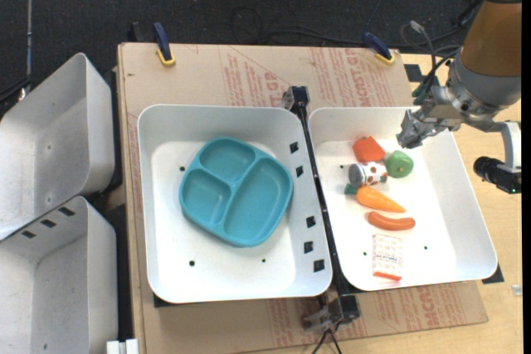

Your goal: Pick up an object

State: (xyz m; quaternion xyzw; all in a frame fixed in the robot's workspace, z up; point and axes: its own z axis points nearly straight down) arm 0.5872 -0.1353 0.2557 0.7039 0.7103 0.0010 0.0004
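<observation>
The right bin (465, 211) holds a cluster of small toys: an orange-red block (368, 149), a green round piece (400, 164), a small white and grey figure (366, 173), an orange carrot (380, 198), an orange-red sausage shape (390, 220) and a flat white packet with red print (387, 256). My gripper (412, 133) hangs over the bin's upper right part, just above and right of the green piece. Nothing shows between its fingers.
The left bin (158, 203) holds a teal divided plate (236, 191). A black divider (314, 195) runs between the bins. Two more white bins (50, 145) stand off the bench at the left. Blue-yellow clamps (163, 44) hold the board's far edge.
</observation>
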